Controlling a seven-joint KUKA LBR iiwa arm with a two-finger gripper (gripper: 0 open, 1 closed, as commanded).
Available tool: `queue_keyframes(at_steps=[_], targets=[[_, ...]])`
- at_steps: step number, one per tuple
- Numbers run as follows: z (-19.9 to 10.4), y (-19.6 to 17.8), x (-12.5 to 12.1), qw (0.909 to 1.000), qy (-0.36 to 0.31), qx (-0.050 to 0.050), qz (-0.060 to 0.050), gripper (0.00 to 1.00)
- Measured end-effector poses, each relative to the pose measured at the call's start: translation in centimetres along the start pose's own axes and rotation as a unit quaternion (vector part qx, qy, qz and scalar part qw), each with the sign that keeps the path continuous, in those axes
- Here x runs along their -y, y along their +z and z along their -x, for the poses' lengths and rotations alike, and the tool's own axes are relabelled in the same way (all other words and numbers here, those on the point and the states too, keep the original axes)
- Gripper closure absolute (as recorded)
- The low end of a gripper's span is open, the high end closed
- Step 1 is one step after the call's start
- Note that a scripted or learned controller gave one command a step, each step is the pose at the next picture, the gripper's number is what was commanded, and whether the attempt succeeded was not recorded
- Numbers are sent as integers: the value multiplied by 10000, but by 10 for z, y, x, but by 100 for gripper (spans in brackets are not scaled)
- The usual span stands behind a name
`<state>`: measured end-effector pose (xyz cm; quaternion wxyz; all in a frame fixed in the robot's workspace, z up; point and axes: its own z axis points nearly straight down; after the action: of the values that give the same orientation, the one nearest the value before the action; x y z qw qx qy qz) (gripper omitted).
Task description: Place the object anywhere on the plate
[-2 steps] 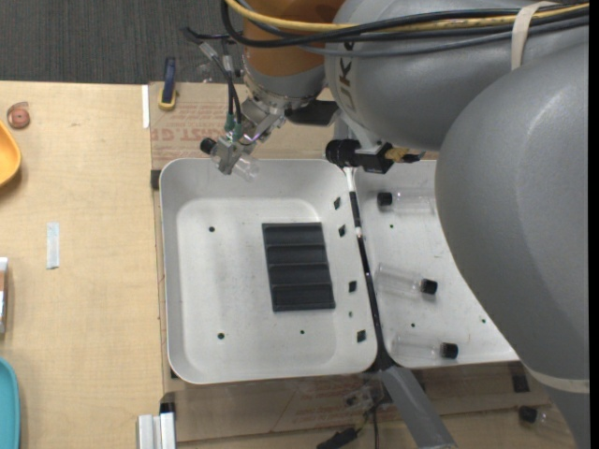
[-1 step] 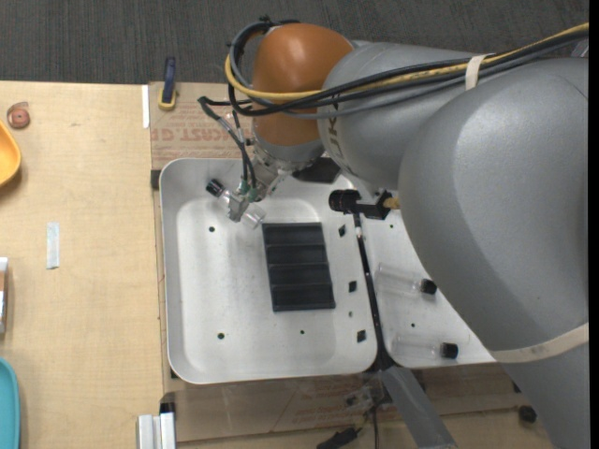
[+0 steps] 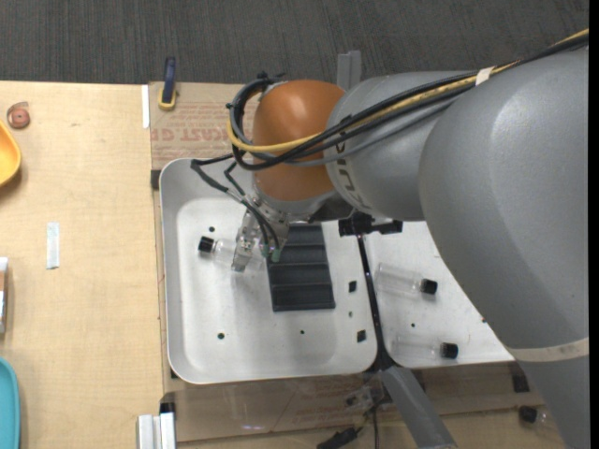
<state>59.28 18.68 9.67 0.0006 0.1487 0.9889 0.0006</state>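
"What kind of place is this?"

"It looks like a robot lab. A big grey robot arm with an orange band and loose cables reaches over a bench."

"What else tells you?"

"Two shallow white bins sit side by side on brown cardboard. Small clear tubes with black caps lie in them. Next to the bench is a plain wooden table, and the floor is dark grey carpet."

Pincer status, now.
Pincer: cannot be told. It sits low in the left bin, beside a small clear vial with a black cap and next to a black ridged block.
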Motion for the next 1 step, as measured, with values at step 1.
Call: queue_keyframes(at_steps=[1], targets=[[31, -73, -53, 9998, -207, 3, 1, 100]])
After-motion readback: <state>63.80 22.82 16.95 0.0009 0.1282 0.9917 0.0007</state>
